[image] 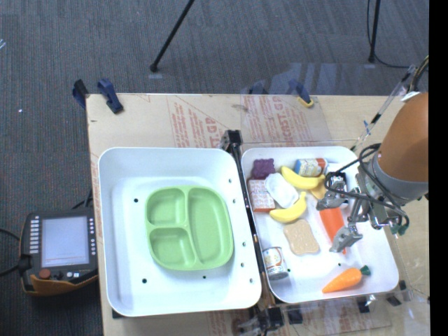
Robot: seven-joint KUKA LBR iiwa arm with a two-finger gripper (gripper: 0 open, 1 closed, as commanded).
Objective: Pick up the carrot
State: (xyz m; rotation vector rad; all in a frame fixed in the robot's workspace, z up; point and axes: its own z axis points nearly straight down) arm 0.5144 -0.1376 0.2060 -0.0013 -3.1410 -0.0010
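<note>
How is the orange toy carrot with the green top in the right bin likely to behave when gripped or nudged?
The orange toy carrot with the green top looks like smooth moulded plastic, so probably stiff, light and somewhat slippery. Its tapered, rounded body lies on its side on the right white bin, so a nudge may roll or swivel it.

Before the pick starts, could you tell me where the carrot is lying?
The carrot lies in the right bin, in its near right corner, below the gripper and to the right of the small can.
</note>
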